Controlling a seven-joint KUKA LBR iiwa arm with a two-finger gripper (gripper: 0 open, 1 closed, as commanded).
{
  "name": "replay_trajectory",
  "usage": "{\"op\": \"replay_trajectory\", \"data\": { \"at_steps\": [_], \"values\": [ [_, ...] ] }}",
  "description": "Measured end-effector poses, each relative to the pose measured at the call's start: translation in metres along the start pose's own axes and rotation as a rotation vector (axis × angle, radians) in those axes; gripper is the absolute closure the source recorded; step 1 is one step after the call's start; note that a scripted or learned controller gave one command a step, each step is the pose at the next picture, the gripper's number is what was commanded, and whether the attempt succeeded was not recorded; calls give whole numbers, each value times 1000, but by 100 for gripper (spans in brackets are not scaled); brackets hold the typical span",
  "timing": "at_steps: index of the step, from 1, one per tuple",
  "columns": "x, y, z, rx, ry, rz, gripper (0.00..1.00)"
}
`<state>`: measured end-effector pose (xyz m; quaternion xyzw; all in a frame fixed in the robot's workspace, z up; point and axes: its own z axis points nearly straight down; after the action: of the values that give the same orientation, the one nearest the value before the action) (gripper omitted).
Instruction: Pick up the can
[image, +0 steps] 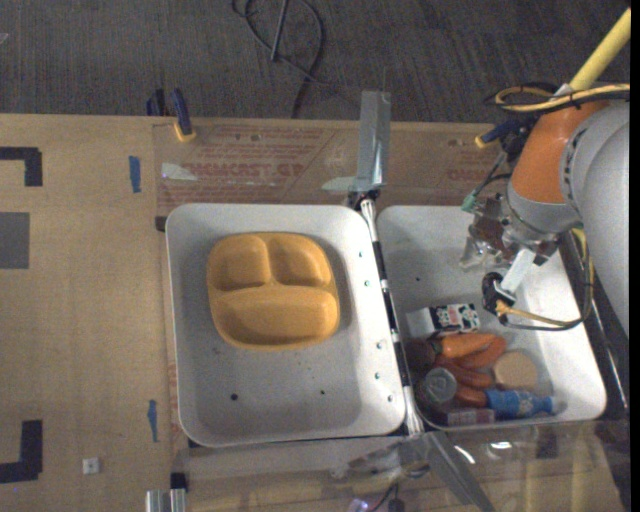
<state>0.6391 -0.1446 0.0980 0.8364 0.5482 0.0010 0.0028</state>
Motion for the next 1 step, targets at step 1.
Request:
{"op": "replay_trajectory", "data": {
  "at_steps": [1],
  "values": [
    [68,2,-106,3,2,-75,100]
  ]
}}
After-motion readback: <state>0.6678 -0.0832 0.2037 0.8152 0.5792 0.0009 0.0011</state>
